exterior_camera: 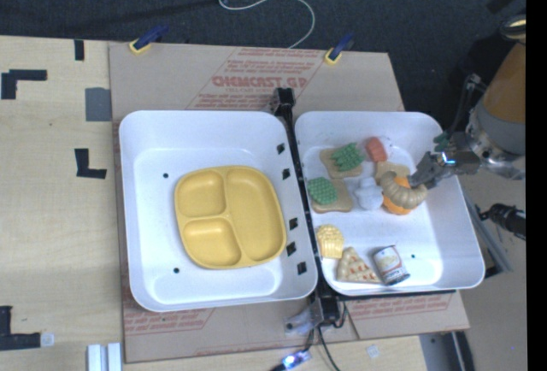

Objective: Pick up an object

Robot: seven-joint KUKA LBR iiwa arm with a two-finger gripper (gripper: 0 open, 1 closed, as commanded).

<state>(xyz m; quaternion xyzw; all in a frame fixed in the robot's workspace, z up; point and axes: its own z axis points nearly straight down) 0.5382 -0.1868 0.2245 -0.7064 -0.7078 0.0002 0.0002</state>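
Observation:
The right bin holds several toy foods. A tan croissant-like piece rests on an orange piece near the bin's right side. My gripper reaches in from the right and sits right at the tan piece's upper right edge, low in the bin. Left of it lie a pale grey-blue figure, two toast slices with green tops and a red-orange piece. At the front are a yellow round piece, a pizza slice and a small can.
A yellow divided plate lies in the left bin. Black clips line the wall between the two bins. Both bins stand on a cardboard sheet, and a white cable loops behind it.

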